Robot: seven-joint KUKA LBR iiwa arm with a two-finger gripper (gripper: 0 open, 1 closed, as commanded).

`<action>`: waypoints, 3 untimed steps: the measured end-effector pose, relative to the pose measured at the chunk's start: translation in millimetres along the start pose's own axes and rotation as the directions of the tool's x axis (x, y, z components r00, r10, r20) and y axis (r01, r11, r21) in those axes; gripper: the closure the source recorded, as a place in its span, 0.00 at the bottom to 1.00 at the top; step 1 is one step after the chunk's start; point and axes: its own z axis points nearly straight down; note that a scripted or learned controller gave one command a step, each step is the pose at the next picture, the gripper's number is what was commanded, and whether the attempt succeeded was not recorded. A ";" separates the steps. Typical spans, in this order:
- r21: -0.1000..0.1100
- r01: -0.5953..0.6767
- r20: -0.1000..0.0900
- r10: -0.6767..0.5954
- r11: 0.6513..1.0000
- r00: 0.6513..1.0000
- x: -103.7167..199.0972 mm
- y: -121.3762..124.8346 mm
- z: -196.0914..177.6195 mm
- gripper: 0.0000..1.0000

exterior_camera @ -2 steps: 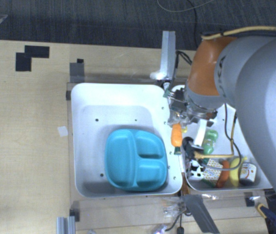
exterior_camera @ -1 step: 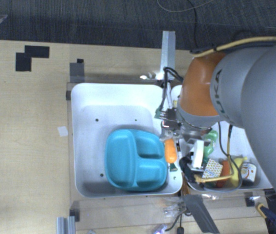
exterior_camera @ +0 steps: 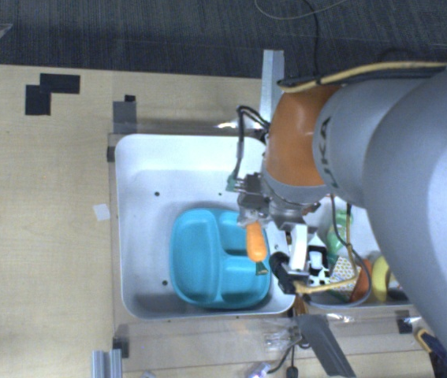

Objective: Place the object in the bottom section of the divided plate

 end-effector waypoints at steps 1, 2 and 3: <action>0.000 0.123 0.001 -0.123 0.992 0.992 46.1 -10.8 -7.6 1.00; 0.000 -0.167 0.001 0.167 0.986 0.986 78.1 -29.9 -10.1 1.00; 0.002 0.054 0.001 -0.054 0.999 0.999 40.3 -41.0 32.2 1.00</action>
